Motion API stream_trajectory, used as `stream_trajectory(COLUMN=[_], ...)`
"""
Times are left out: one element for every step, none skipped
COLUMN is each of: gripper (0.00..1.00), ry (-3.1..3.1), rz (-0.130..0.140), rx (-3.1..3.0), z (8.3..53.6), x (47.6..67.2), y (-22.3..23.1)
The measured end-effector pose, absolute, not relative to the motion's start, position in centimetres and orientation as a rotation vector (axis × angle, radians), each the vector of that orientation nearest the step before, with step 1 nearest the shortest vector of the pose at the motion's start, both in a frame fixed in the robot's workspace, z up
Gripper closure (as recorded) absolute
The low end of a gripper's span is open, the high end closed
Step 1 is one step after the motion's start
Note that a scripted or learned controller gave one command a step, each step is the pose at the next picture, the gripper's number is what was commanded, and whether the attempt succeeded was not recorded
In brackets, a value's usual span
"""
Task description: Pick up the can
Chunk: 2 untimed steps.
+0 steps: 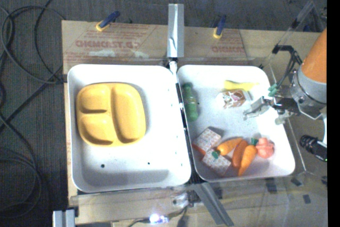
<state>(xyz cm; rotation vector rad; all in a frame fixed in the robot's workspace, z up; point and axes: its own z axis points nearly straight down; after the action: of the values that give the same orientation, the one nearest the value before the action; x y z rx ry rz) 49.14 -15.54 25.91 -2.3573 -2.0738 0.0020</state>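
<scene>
We are looking first at the left bin (74,167), where a yellow divided plate (111,112) is sitting toward the upper left. Moving across to the right bin (212,73), we are seeing a green object (190,102) lying against the left wall. The can (234,98) is lying in the upper middle, small and blurred, so we are not making out its label; a yellow piece (240,84) is lying just above it. Below, two checkered packets (208,140), two carrots (237,150) and a red fruit (265,148) are crowding together, partly overlapping. At the right, the gripper (257,107) is hanging over the bin's right side, its fingers looking parted with nothing between them. The can is lying just left of it, apart from the fingertips. The arm (313,74) is being cut off by the frame's edge.
</scene>
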Motion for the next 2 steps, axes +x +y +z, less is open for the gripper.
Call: stream_trajectory(gripper=[0.0,0.0], ry=[-2.213,-1.872], rz=[0.003,-0.004], rx=[-2.224,-2.531], z=[11.1,8.9], x=[54.4,60.2], y=[-12.9,-12.3])
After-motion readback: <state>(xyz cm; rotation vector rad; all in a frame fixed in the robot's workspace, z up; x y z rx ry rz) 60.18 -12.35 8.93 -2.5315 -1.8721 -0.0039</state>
